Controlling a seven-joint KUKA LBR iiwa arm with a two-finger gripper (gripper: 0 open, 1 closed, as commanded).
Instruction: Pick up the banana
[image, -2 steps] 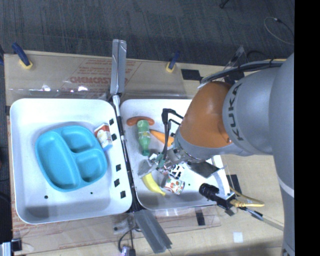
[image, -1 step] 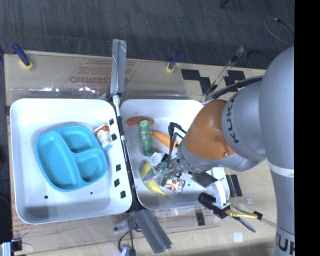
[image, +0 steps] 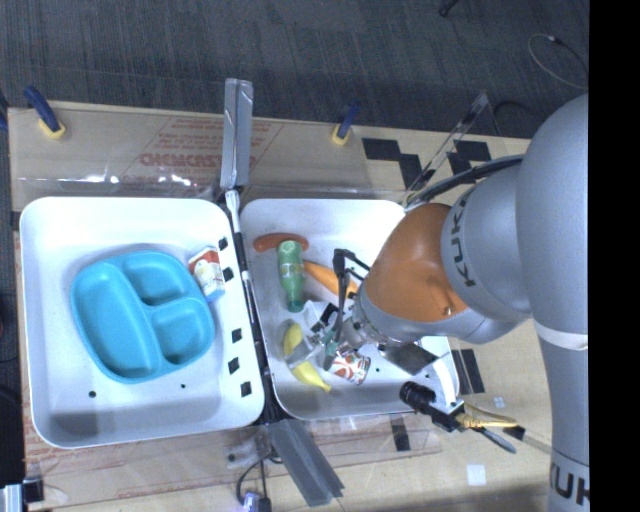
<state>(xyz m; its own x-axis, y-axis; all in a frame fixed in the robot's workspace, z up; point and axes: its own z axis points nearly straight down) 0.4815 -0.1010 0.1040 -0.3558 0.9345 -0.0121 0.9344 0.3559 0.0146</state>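
Since the banana (image: 300, 358) is small, light and a bit slippery, grab it across its middle. I cannot tell if the gripper (image: 330, 338) just beside it is apart or together.

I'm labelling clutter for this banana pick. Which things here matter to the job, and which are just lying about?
Part of the job:
banana, in the right bin
gripper, just above it

Lying about:
green bottle
carrot
hot dog
crushed can
blue divided plate
small white bottle
left bin

I see dark carpet floor (image: 130, 50) | tan counter (image: 110, 140) | blue clamps (image: 44, 110) at its far edge | even light
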